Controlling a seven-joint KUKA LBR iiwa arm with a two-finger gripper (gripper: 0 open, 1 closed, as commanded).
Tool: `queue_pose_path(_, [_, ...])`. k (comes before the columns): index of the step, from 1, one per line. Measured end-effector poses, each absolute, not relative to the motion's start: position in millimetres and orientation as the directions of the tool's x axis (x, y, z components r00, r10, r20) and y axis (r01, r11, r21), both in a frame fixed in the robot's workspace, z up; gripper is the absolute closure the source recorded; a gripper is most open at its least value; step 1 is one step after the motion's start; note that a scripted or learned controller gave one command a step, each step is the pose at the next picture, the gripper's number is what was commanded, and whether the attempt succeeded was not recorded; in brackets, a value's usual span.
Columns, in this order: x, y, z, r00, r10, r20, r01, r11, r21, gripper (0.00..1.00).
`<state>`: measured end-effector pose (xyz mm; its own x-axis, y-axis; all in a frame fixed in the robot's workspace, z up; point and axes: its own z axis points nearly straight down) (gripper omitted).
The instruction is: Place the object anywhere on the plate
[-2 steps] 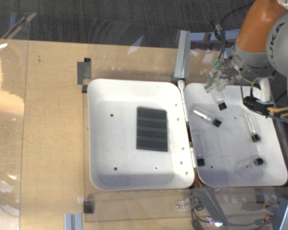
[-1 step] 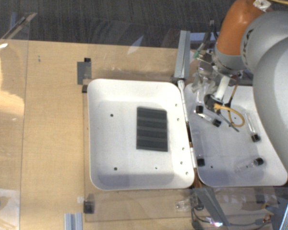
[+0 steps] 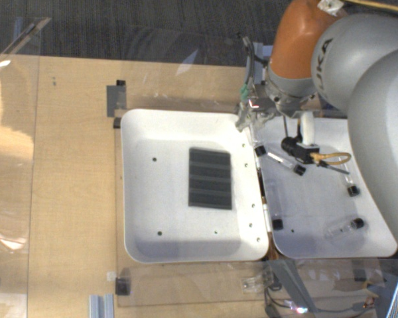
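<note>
The claw [image 3: 251, 116] is hovering at the far edge between the bins; whether it is open or closed, I cannot tell. The ribbed slab [image 3: 210, 178], likely the plate, is lying in the left bin [image 3: 146, 197] and carrying nothing, so the placing is looking undone.

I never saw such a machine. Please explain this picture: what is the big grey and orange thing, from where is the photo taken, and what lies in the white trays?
The grey and orange thing is a robot arm, reaching in from the right. Its gripper hangs over the far edge where the two white bins meet; I cannot tell whether it holds anything. One fixed camera looks down at a slant. A dark ribbed rectangle lies in the left bin. A few small black pieces lie in the right bin.
</note>
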<state>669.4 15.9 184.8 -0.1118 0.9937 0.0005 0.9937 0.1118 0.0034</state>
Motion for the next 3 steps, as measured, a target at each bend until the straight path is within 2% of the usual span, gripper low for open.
queue_pose_path(1, [670.0,49.6,195.6,-0.613,0.79,-0.003,0.79,0.613,0.007,1.0])
queue_pose_path(2, [656.1,120.4,131.3,-0.464,0.886,0.0,0.886,0.464,0.005,1.0])
queue_pose_path(3, [669.8,176.1,143.1,-0.526,0.851,-0.001,0.851,0.526,0.008,1.0])
